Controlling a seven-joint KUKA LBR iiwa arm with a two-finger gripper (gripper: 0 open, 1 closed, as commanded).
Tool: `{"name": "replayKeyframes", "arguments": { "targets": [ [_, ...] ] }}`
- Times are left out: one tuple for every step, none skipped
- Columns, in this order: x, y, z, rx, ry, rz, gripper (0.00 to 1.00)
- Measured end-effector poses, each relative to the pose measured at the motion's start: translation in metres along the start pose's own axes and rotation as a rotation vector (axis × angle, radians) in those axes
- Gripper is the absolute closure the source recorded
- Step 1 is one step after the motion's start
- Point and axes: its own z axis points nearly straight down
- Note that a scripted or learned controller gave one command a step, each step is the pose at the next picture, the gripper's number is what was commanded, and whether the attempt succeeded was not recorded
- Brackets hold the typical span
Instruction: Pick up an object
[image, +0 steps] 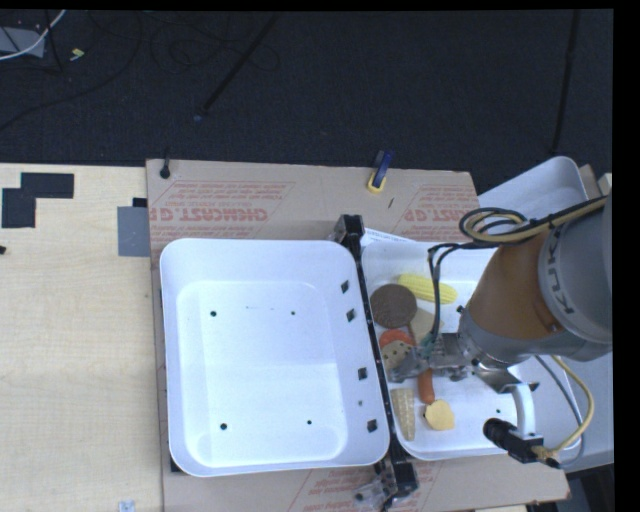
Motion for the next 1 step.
{"name": "replayKeyframes", "arguments": {
  "targets": [
    [-0.0043, -0.0011, -0.0143, 0.004, 0.0, 0.009, 1.0]
  ]
}}
